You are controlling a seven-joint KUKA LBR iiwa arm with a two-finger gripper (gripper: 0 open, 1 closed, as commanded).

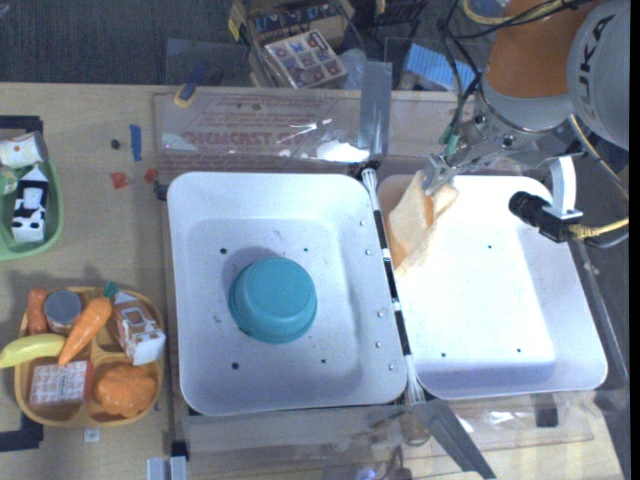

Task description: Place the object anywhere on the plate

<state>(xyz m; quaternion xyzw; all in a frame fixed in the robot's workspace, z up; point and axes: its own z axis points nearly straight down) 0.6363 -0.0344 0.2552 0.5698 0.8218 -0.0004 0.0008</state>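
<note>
tool (437, 175) clamped on tan object (410, 223) | right bin's (500, 368) left edge | plate (273, 299) mid left bin (200, 218)

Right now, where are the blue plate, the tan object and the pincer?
blue plate (273, 299): camera view, centre of its top.
tan object (412, 224): camera view, middle of its body.
pincer (438, 176): camera view, between its fingertips.

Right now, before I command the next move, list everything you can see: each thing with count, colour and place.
White bins: 2, side by side; left, right.
Plate: 1, teal, left bin centre.
Tan object: 1, right bin's upper-left, between the gripper's fingers.
Toy-food tray: 1, yellow, bench lower left, with a carrot and a banana.
Green dish: 1, left edge.
Plastic sheet: 1, clear, behind left bin.
Gripper: 1, grey, above the right bin.
</note>
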